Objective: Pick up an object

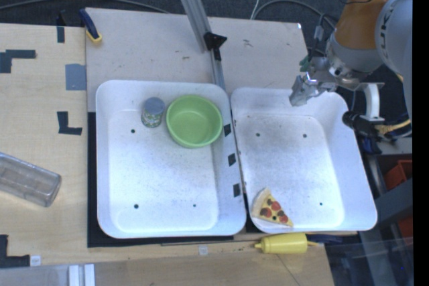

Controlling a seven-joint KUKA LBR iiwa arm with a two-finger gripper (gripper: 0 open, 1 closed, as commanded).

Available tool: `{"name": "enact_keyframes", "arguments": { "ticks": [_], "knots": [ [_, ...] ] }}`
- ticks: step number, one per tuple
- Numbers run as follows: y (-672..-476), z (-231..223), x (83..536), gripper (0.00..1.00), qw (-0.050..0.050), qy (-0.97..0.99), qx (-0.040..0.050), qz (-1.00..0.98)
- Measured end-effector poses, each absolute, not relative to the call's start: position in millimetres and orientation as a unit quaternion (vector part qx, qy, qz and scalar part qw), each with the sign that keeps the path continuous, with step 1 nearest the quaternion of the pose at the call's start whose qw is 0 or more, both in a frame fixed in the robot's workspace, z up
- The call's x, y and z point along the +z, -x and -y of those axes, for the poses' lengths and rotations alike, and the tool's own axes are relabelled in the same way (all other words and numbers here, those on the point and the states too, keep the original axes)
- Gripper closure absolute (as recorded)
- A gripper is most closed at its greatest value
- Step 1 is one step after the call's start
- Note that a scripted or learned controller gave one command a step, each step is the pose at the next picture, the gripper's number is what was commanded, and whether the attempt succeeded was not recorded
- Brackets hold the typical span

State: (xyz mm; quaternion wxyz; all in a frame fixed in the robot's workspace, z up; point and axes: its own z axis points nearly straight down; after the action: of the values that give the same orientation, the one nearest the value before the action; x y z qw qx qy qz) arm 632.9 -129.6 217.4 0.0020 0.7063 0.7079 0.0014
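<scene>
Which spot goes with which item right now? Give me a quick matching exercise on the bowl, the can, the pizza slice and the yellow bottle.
Things:
1. green bowl
2. small can
3. pizza slice
4. yellow bottle

Places:
A. near corner of the right bin, by the divider
B. on the bench in front of the right bin, lying on its side
C. far part of the left bin, next to the divider
D. far part of the left bin, just left of the bowl

Pairs: 1-C, 2-D, 3-A, 4-B
</scene>
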Motion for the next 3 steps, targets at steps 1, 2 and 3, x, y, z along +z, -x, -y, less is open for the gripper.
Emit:
{"name": "enact_keyframes", "arguments": {
  "ticks": [1, 2, 3],
  "knots": [
    [-628.9, 126, 262, 1.00, 0.002, -0.706, 0.0012, -0.708],
    [-629.5, 125, 285, 1.00, 0.001, -0.706, 0.0006, -0.708],
    [-628.2, 75, 274, 1.00, -0.001, -0.705, -0.0004, -0.709]
  ]
}}
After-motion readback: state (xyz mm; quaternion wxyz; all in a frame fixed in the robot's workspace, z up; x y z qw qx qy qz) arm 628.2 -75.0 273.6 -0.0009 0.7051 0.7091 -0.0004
